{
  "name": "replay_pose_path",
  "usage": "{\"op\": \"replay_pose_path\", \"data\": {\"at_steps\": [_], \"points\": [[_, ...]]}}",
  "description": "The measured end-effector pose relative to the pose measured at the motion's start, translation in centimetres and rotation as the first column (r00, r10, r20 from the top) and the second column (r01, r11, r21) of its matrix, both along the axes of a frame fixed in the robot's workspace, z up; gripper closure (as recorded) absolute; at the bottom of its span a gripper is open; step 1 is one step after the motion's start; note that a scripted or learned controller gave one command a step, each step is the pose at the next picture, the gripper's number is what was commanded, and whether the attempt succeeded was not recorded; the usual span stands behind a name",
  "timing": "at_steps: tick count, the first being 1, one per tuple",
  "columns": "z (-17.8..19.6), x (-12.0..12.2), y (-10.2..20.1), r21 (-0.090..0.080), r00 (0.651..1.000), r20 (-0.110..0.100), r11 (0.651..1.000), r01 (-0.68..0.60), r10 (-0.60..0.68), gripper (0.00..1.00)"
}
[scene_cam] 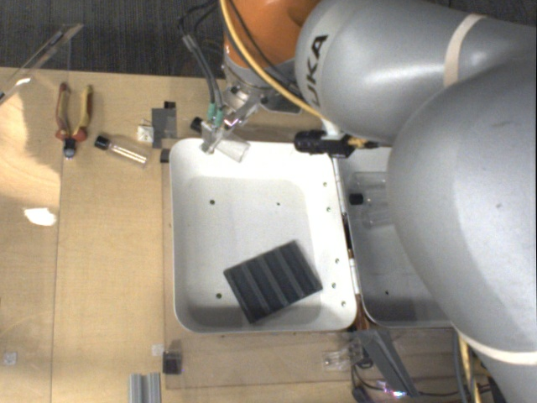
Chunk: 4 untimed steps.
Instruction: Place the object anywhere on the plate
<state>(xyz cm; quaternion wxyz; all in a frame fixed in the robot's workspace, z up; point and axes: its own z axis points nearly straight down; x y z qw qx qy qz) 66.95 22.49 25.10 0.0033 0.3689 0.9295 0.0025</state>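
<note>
We see a dark grey ribbed rectangular slab (273,281), its surface marked by parallel ridges, against the plain white of the shallow plastic bin (197,225). The big arm (436,141) is glossy grey with an orange band (268,7). The wooden bench (101,267) is pale tan; red-handled pliers (73,116) lie on it.

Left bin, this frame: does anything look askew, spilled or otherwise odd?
The dark ridged plate lies at a slant to the walls of the left bin, near its front edge. At the back left corner the hand hovers at a small clear object on the rim. Nothing looks spilled or broken.
</note>
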Motion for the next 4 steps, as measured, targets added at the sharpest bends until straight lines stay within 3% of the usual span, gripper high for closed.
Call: {"op": "replay_pose_path", "data": {"at_steps": [1, 2, 3, 4], "points": [[1.2, 0.1, 0.1, 0.002, 1.000, 0.005, 1.000, -0.002, 0.002, 1.00], [-7.3, -8.3, 0.0, 0.000, 1.000, -0.005, 1.000, 0.030, -0.030, 1.00], [-3.8, -1.9, 0.5, -0.001, 0.992, -0.001, 0.992, -0.124, 0.124, 1.00], [-1.1, -1.0, 1.0, -0.001, 0.989, -0.002, 0.989, -0.149, 0.149, 1.00]]}}
